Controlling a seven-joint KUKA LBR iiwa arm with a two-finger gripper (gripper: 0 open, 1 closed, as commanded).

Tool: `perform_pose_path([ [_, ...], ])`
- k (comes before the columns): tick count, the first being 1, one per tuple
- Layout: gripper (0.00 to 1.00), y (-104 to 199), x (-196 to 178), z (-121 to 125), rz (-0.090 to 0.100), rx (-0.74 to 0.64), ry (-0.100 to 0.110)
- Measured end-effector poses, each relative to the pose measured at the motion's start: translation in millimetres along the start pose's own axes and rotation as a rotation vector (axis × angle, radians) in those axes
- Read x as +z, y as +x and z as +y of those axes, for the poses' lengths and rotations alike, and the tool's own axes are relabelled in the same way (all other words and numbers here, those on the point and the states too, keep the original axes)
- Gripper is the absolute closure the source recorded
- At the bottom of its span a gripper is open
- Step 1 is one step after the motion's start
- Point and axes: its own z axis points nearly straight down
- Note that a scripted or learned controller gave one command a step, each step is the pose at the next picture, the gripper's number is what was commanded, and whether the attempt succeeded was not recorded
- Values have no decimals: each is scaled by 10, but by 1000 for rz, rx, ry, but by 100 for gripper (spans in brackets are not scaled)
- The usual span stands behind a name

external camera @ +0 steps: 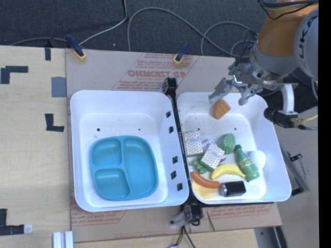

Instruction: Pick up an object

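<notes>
**Robot gripper poised over a crowded bin, 1 small orange piece just under it**

Seen from above, 2 shallow white bins sit side by side on a cardboard-covered bench. The left bin holds just 1 thing: a blue plate with 3 compartments, lying flat toward the near side. The right bin holds the clutter.

The grey arm with its orange band comes in from the right, and its gripper hangs over the far edge of the right bin. Its 2 fingers are spread wide apart, with nothing between them. Just below the gap, against the bin's far wall, is a small orange-tan object, standing apart from everything else. That isolation makes it, in my judgement, the likeliest pick: open fingers can close on it without knocking a neighbour.

The other objects are bunched in the near half of the right bin: 2 checked packets, a green leafy vegetable, a green bottle, a white egg-like ball, a banana, a sausage and a black can. Packed so tightly, many touching, they would be harder to grasp cleanly.
</notes>
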Motion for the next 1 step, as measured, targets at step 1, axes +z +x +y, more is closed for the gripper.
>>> perform_pose_path([
  [1,0,-482,1127,-244,0,2,2],
])
